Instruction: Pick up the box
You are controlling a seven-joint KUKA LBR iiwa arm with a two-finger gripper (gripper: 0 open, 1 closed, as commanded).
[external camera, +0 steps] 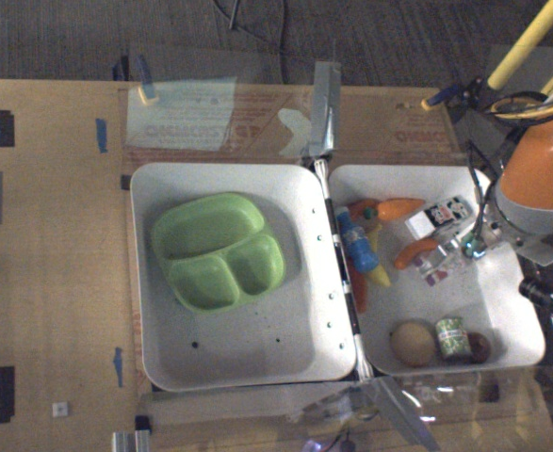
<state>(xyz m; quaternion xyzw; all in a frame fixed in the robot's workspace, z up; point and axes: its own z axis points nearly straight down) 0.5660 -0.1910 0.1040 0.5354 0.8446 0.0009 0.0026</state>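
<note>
1. Down in the right bin (530, 332), the tool (471, 245) hung low over the floor of that bin, with the grey arm and its orange band (540, 172) rising behind it; whether it was wide, narrow or gripping anything could not be told from this blurred view.
2. Just above and slightly left of the tool, seemingly right against it, lay the box (438, 217), a small white carton with dark printing, tilted on the bin floor.
3. By my judgement the step in hand was the approach and closing on the box, since it rested in the bin and had not been lifted.
4. Next, I judged, the tool needed to centre over the box, straddle its narrow sides, close and raise it straight up, clear of the orange carrot-like piece (414, 252) beside it.
5. Counted further left of the tool: one blue bottle (360, 250), one long orange piece (396, 208), one yellow piece (379, 274).
6. Below the tool sat one tan ball (412, 343), one green can (452, 338) and one dark round thing (479, 347).
7. Far to its left, the other bin (154, 347) held one green divided tray (219, 250); two bins stood on the surface (50, 281).
</note>
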